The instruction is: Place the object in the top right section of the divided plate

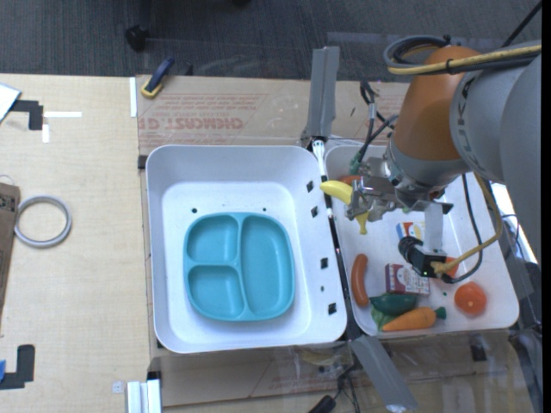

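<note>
Camera view. Two white bins sit side by side on the bench (69,317). The left bin (164,256) holds a turquoise divided plate (239,267) at its centre, with three sections: two small ones stacked on the 9 o'clock side and one long one on the 3 o'clock side. No section has anything in it.

The right bin (504,304) carries the toy food. A yellow banana (337,191) lies at the bin's 10 o'clock corner, just beside the wall shared with the left bin. A red sausage (360,279) lies upright along the bin's 8 o'clock side. At 6 o'clock, a carrot (411,319) lies touching a dark green vegetable (392,302). A small red box (405,280) sits just above them, and a tomato (471,298) rests at 5 o'clock.

The arm (448,119) comes in from 3 o'clock, its orange band above the upper half of the right bin. The claw (366,198) hangs over the bin's 10 o'clock area, just to the 3 o'clock side of the banana. Claw state: cannot tell, cables and wrist body cover it. Whether it touches the banana cannot be made out.

Off to 9 o'clock on the bench lies a roll of tape (40,220).
</note>
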`<state>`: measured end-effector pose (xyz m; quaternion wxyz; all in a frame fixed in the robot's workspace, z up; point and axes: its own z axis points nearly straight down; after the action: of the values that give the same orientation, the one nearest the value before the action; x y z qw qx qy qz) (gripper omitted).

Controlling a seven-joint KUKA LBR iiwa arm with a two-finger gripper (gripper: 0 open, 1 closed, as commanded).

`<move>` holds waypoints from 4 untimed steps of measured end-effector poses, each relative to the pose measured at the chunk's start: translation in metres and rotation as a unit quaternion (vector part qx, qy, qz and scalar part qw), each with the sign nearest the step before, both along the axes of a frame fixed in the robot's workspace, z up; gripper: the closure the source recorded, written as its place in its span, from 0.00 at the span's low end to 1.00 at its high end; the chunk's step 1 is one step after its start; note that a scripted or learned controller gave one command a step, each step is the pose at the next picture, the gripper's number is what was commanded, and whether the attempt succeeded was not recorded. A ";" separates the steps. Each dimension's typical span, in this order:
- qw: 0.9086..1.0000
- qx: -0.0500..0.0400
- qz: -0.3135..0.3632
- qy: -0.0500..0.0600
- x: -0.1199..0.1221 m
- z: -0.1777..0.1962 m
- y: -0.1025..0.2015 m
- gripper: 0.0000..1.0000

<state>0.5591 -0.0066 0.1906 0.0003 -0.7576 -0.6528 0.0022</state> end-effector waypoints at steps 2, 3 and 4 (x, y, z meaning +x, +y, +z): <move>0.997 -0.001 -0.073 0.001 -0.075 -0.028 0.132 1.00; 0.978 -0.002 -0.211 0.000 -0.062 -0.025 0.214 1.00; 0.942 0.010 -0.336 -0.008 -0.075 -0.085 0.240 1.00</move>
<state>0.4836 0.2333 0.1057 0.0032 -0.9326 -0.3606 -0.0107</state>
